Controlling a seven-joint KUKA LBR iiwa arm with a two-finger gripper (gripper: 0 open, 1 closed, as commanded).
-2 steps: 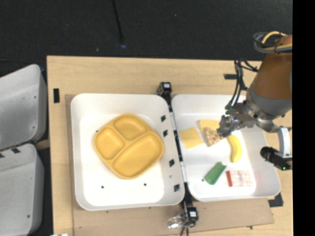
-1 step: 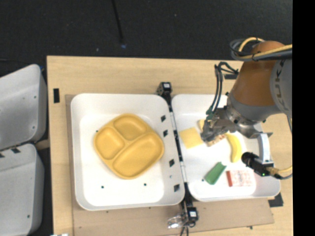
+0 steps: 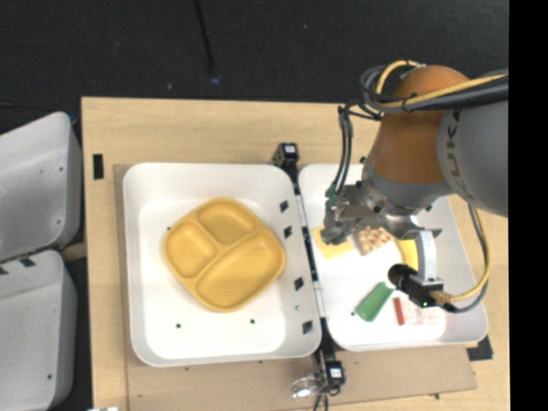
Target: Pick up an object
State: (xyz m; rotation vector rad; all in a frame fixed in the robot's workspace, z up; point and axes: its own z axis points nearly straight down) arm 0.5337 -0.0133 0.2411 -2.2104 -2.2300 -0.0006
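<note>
A light wooden bench [image 3: 205,131] is sitting on a dark floor, with white panels lying at the frame's left edge. The left white bin [image 3: 141,315] is holding a yellow three-compartment plate [image 3: 224,253], while the right white bin [image 3: 377,336] is holding a green block [image 3: 373,302], a yellow piece [image 3: 336,248], a patterned card [image 3: 372,241] and a red-and-white packet [image 3: 418,315]. The gripper [image 3: 342,221] is hanging over the right bin's upper left, above the yellow piece, and how wide it stands I cannot tell.

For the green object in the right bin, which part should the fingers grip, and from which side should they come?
Probably the green object is best gripped across its narrow width near the middle, coming from straight above. It lies flat and slanted on the right bin floor, and its long sides look free; the red-and-white packet lies close to its right.
</note>
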